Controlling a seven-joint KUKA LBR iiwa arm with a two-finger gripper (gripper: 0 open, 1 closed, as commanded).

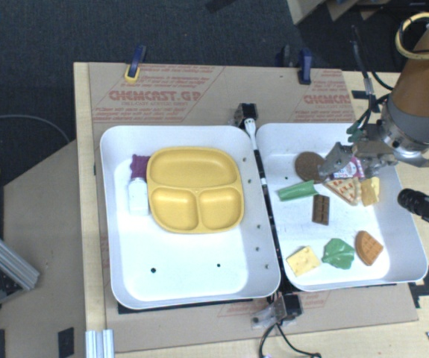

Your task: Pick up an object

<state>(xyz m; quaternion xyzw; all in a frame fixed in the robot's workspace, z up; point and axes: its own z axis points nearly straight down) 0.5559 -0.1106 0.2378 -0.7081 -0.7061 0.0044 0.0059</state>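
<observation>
A yellow three-compartment plastic plate (195, 188) fills the left white bin (184, 282); toy foods, including a green pepper (338, 252), scatter the right white bin (401, 267). The gripper (345, 162) hovers over a waffle-patterned wedge (345, 191), its grip impossible to make out.

Yellow tray (195, 186), green pepper (339, 252), brown chocolate bar (321, 209), white bins (199, 278).

So the bench (199, 88) is topped with brown board printed in red lettering. Two shallow white bins sit right on it, touching: left bin (124, 274) and right bin (401, 271). Clamps (133, 64) grip the far edge.
</observation>
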